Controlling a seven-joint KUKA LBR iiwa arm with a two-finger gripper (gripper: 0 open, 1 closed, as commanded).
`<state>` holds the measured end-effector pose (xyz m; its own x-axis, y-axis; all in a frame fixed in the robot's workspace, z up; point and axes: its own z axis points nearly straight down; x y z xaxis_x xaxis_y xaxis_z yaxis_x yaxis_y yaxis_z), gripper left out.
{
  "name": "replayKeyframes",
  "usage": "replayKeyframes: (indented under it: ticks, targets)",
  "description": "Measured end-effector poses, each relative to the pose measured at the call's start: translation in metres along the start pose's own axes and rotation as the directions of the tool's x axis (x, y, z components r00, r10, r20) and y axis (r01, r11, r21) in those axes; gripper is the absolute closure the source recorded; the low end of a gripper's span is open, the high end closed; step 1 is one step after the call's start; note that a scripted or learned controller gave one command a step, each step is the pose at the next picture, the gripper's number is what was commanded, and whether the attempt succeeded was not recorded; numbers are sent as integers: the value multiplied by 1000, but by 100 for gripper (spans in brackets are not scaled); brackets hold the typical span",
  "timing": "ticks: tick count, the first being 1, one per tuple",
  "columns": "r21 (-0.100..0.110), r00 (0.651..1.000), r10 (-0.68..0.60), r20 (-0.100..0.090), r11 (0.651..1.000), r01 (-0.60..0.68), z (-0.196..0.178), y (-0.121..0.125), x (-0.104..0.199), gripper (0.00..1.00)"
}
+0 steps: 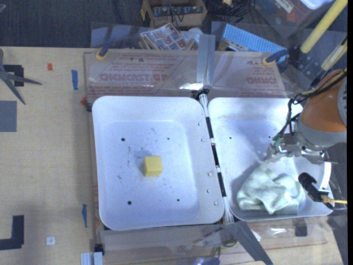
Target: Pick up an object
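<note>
Where it lies crumpled, pale green cloth (269, 189), softly folded

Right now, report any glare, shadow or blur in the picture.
Camera view: glare streaks the clear plastic sheets behind the bins; the yellow block casts a faint shadow in the left bin; the pale cloth looks soft; the arm is slightly blurred.

Two white bins (105, 115) – one yellow block (153, 166), one crumpled pale cloth (269, 191).
</note>
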<state>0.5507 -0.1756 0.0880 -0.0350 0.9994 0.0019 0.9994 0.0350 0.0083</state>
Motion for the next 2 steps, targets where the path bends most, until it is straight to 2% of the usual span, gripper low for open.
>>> replayKeyframes:
  ticks: [1,2]
  targets:
    - [2,928,373,1,928,-373,0,6,-9,100]
    - [-1,955,296,9,955,-296,0,9,21,100]
